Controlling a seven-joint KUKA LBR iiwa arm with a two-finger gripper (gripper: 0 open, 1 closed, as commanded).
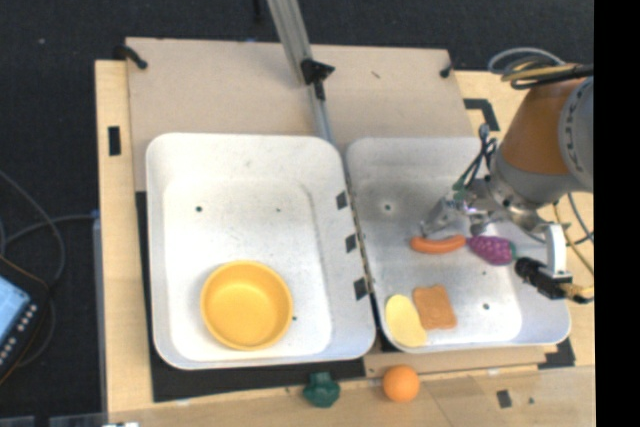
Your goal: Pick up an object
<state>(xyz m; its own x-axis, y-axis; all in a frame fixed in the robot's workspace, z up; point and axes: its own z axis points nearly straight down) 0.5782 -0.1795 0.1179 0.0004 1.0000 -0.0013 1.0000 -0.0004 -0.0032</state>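
Note:
In the right bin point(400, 175) lie an orange carrot-like piece point(438, 243), a purple piece point(491, 249), a brown toast-like slab point(434, 306) and a pale yellow piece point(403, 320). The gripper point(455, 214) hangs low over the bin's right half, just above the carrot piece and left of the purple one. The wrist hides the fingertips, and nothing shows between them. A yellow bowl point(246, 303) sits in the near part of the left bin point(240, 175).
An orange ball point(401, 383) and a small green object point(321, 389) rest on the bench in front of the bins. A slanted metal post point(285, 5) rises behind the bins. The arm point(545, 130) with its cables covers the right bin's far right side.

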